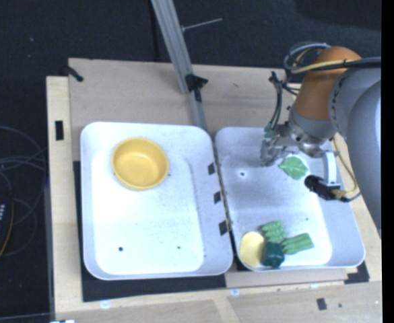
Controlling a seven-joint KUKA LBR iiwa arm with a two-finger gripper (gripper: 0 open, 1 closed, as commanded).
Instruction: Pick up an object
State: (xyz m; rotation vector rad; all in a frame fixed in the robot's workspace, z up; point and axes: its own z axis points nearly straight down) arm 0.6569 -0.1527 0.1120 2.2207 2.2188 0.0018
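My gripper (272, 153) hangs low over the far part of the right bin (250, 194), below the orange wrist band. A pale green flat piece (293, 166) lies just to its right and a little nearer the camera, touching or nearly touching it; I cannot tell which. At the right bin's near edge sits a cluster: a yellow round object (251, 247), a green ridged piece (273, 230), a green stick-like piece (298, 243) and a dark teal block (273, 254). A yellow bowl (140, 163) stands upright in the left bin (149, 241), toward its far left.
A slanted metal pole (176, 46) rises from behind the bins, meeting the bench near the divider between them. A black cable connector (321, 186) hangs off the arm to the right of the pale green piece. The wooden bench (129, 93) surrounds both bins.
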